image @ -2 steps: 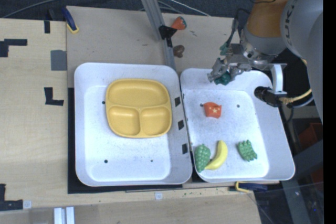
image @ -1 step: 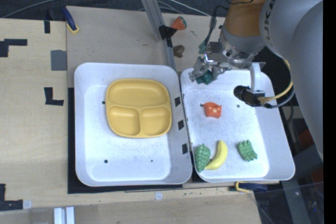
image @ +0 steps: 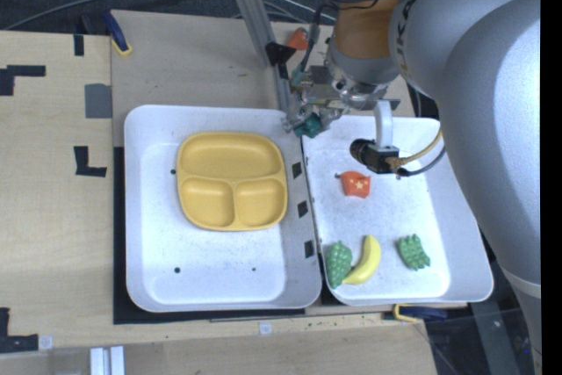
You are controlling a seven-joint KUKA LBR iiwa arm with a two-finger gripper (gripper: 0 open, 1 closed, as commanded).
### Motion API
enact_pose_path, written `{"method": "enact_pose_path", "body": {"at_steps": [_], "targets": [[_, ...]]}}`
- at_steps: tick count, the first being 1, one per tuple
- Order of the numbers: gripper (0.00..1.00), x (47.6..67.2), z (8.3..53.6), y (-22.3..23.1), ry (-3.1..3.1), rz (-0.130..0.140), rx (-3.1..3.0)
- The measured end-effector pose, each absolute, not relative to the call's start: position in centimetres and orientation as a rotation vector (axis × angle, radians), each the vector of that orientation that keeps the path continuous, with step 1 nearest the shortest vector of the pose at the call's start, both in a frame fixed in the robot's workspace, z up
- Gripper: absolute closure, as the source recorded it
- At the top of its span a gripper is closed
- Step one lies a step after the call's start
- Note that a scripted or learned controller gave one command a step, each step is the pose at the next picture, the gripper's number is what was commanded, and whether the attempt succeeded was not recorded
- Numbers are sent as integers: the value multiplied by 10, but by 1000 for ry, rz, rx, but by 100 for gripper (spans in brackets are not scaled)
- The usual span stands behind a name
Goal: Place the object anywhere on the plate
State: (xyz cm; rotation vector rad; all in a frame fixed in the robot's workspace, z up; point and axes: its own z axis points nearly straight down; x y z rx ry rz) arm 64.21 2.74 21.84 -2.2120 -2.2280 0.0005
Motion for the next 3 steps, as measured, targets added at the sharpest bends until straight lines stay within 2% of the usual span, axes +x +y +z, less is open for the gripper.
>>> {"method": "enact_pose_path", "body": {"at_steps": [2, 3], "targets": [[100, 657, 215, 139, -2228, -1, -2212], [0, 657, 215, 134, -2225, 3, -2218]]}}
